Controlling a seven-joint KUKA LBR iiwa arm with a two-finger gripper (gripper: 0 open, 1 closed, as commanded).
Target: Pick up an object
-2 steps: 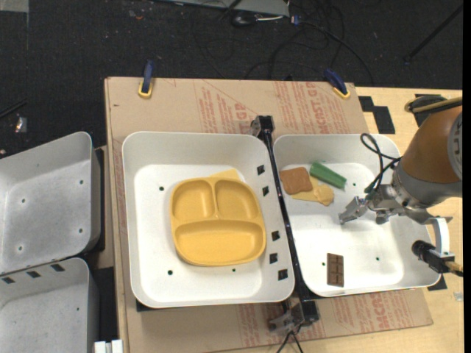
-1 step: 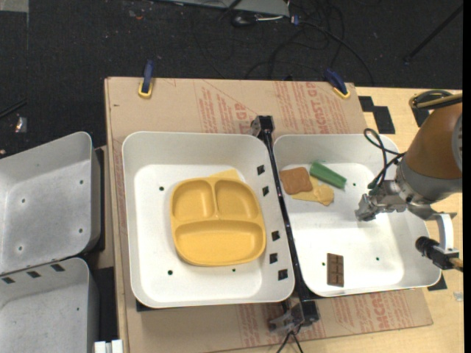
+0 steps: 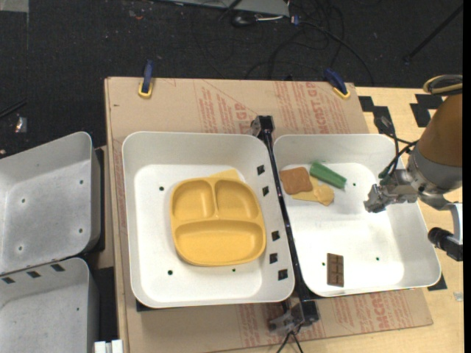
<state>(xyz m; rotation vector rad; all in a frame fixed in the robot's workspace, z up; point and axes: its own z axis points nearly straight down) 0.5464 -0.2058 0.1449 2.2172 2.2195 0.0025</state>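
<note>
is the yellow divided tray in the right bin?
No. The yellow divided tray lies in the left bin; the right bin holds smaller items.

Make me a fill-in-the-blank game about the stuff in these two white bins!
1. The yellow plate lies in the ____ bin.
2. The green block lies in the ____ bin.
3. The chocolate bar is colored ____.
4. The gripper hangs over the ____ bin.

Missing words: left; right; brown; right
</note>
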